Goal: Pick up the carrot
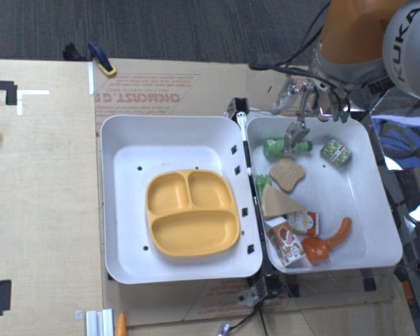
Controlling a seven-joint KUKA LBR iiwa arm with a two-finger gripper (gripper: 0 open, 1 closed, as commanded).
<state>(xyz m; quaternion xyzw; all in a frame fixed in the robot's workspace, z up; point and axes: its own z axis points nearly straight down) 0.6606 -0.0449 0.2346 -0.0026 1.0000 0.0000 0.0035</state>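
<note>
Camera view: the gripper hangs low at the right bin's far end, finger state undeterminable, apparently searching. The carrot lies well nearer the camera, untouched, beside cartons. Bread slice sits just below the gripper. The left bin holds a yellow tray.

Two bins sit side by side on the bench, walls touching. The left bin holds a divided plate near its centre. In the right bin, taking its middle as the clock's hub, the gripper hangs at eleven o'clock over a leafy item, with a small packet at one. A bread slice lies just left of the hub, a wedge at eight, a carton at seven, and the carrot at six.
</note>
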